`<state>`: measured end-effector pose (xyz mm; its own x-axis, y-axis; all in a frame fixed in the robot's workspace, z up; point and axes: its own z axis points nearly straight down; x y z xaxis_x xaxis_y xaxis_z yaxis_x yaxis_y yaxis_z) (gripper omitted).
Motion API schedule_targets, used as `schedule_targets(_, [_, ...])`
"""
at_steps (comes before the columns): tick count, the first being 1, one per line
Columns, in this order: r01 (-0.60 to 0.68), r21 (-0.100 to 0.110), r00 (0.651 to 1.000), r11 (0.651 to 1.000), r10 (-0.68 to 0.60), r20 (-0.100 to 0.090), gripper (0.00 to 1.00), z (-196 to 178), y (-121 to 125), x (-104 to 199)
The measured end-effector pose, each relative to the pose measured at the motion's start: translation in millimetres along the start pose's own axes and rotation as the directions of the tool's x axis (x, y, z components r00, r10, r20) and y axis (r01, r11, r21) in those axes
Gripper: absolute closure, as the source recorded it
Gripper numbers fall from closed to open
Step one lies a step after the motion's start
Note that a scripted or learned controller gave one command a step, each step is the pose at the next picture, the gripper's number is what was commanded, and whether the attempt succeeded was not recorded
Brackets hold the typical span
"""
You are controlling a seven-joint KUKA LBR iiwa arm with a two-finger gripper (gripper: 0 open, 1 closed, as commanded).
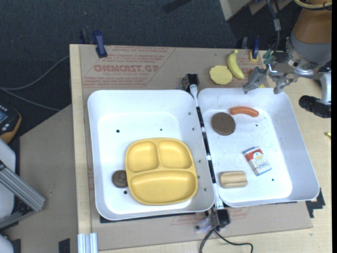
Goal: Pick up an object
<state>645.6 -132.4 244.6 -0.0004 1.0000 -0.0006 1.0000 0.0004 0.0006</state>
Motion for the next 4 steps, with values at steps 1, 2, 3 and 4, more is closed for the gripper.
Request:
schedule_targets(1, [0.001, 0.015, 1.000, 1.000, -0.001, -0.004, 0.00, 143, -6, 19])
schedule_targets(2, [-0.004, 0.016, 1.000, 1.000, 0.004, -0.003, 0.00, 159, 19, 26])
schedule_targets(3, [-0.004, 0.019, 1.000, 1.000, 0.004, 0.005, 1.00, 146, 18, 21])
schedule_targets(4, [-0.004, 0.017, 1.000, 1.000, 0.004, 0.005, 0.00, 146, 19, 22])
